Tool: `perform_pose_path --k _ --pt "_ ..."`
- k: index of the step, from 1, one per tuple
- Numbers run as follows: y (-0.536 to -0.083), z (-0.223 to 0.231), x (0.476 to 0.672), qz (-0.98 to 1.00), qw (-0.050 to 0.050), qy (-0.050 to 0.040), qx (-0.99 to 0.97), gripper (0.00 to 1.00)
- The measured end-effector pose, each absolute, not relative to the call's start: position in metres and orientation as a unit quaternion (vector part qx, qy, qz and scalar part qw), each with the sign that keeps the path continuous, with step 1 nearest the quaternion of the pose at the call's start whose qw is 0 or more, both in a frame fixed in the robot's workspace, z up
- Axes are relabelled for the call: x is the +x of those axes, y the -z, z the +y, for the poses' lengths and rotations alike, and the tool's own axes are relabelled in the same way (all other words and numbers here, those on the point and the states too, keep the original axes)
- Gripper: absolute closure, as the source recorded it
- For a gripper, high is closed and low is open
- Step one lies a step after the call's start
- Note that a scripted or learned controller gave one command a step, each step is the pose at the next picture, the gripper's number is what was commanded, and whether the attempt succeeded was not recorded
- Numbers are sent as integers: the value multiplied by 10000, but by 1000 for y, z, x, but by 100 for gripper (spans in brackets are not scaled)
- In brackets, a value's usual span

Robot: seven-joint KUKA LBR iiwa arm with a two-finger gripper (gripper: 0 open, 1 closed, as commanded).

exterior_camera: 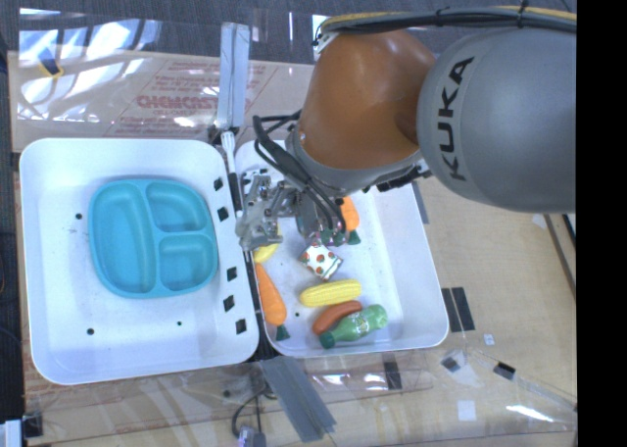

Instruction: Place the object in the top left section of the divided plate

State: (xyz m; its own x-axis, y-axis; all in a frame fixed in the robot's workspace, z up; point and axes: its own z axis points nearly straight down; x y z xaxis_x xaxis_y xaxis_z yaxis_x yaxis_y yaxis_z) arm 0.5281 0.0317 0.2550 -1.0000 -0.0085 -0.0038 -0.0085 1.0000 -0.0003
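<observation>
A blue divided plate (154,237) lies in the left white bin (49,337), with one long section on its left and two smaller ones on its right. My gripper (286,217) hangs low over the upper left part of the right bin (416,278), above the toy foods. Just below it lie a small yellow piece (265,253) and a white cube with red spots (320,261). An orange piece with a green tip (349,216) lies beside the gripper on its right. The arm's orange wrist hides the bin's far end.
Nearer the front of the right bin lie an orange carrot (271,296), a yellow corn cob (330,292), a reddish sausage (336,315) and a green vegetable (356,326). A ridge with black clips (231,269) separates the two bins.
</observation>
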Motion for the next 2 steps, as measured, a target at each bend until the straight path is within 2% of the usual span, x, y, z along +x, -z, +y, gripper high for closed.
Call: perform_pose_path --k 1,2 --pt "-198 60 488 9961 -10 1 -879 100" --pt "-212 124 542 9917 12 -1 -1283 100"
